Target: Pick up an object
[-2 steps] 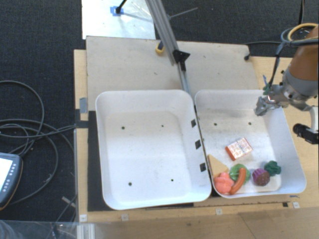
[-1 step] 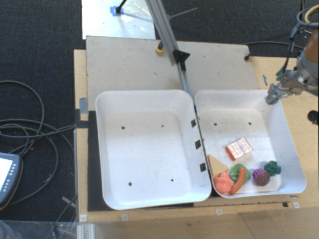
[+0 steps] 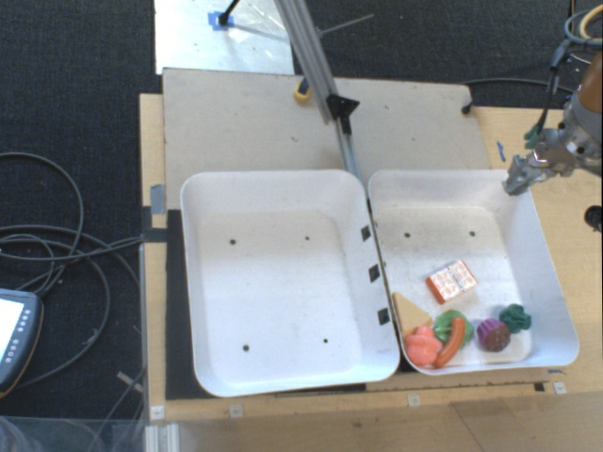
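Tool [image 3: 521, 179] over right bin's [image 3: 545, 252] far right rim, nothing seen in it; open or closed, cannot tell. Toys bunched well below, at near wall. Best aimed at lone box [image 3: 451, 281], apart from carrot [image 3: 449, 341], broccoli [image 3: 514, 317].

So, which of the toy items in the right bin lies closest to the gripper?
The orange-and-white block. It lies apart, above the cluster at the bin's lower edge, so nearest the gripper.
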### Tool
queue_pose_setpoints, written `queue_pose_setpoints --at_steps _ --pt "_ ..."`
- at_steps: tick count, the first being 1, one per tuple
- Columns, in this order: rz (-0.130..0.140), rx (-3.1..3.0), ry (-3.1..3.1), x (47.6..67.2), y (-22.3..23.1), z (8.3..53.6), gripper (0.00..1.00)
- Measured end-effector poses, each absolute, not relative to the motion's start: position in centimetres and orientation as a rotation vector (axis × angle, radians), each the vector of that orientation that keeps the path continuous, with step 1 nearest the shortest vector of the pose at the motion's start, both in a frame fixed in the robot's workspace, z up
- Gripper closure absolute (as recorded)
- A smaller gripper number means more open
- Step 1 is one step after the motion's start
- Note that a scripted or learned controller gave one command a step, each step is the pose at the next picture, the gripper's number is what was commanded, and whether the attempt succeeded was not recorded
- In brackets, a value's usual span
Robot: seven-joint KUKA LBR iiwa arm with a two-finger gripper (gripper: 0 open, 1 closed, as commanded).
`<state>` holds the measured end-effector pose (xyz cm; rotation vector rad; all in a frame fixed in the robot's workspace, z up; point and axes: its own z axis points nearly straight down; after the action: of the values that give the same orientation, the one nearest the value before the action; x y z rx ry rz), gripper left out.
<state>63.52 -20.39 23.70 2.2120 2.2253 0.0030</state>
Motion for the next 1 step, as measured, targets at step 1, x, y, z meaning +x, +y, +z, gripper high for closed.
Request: queue_pose_setpoints --at_steps 1 --pt "0.002 2.211 2.233 63.4 -15.1 22.6 1.0"
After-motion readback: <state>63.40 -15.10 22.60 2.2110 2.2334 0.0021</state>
